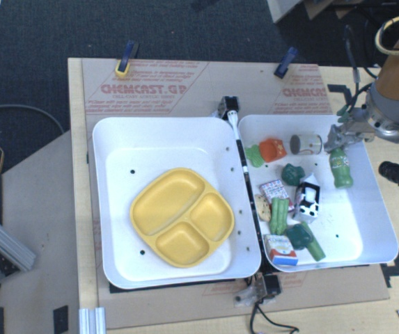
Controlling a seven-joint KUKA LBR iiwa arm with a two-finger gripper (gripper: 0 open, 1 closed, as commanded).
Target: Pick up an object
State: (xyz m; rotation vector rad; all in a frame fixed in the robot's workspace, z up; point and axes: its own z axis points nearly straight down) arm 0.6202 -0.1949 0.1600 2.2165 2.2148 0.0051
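Note:
The right bin (366, 214) holds several small toys. A green bottle (340, 170) lies near its back right. A grey can (306, 144) lies on its side beside an orange item (272, 149). My gripper (337, 136) hangs at the bin's back right, just above the top of the green bottle and to the right of the grey can. The grey arm with its orange band (396, 82) rises behind it. Nothing is visibly held.
A yellow divided plate (182, 216) lies in the left bin (108, 186). More toys crowd the right bin's left side: a dark green piece (293, 174), a black and white cow (309, 202), a green cucumber (279, 216) and a small carton (280, 250).

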